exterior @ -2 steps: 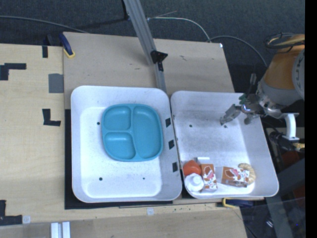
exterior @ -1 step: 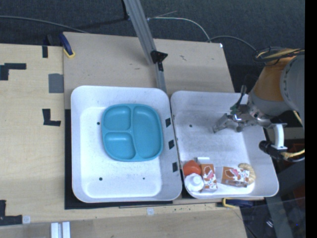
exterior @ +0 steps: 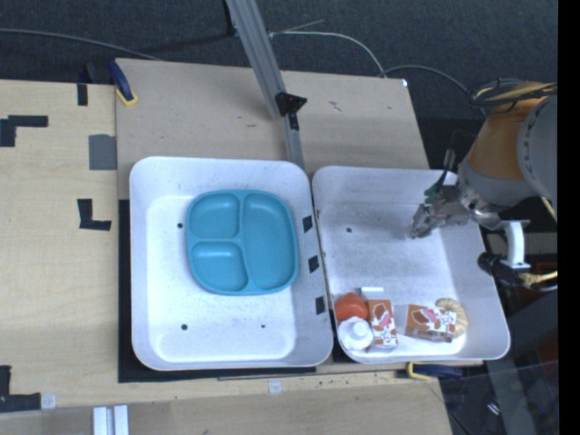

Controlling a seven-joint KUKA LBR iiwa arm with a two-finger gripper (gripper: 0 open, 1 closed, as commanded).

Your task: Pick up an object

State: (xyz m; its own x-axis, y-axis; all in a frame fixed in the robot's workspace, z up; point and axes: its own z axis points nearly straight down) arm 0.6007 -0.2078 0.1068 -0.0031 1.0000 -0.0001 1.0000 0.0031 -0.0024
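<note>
My gripper (exterior: pixel 424 225) hangs over the right bin's (exterior: pixel 381 261) bare middle, jaws slightly apart on nothing, so nothing's picked yet (the orange ball (exterior: pixel 352 307) and packets (exterior: pixel 435 321) lie along its near edge).

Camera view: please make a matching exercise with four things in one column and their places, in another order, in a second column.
1. blue divided plate
2. gripper
3. orange ball
4. patterned packet

A. over the right bin's upper part
B. right bin, near right corner
C. left bin
D. right bin, near left corner

Pairs: 1-C, 2-A, 3-D, 4-B
</note>
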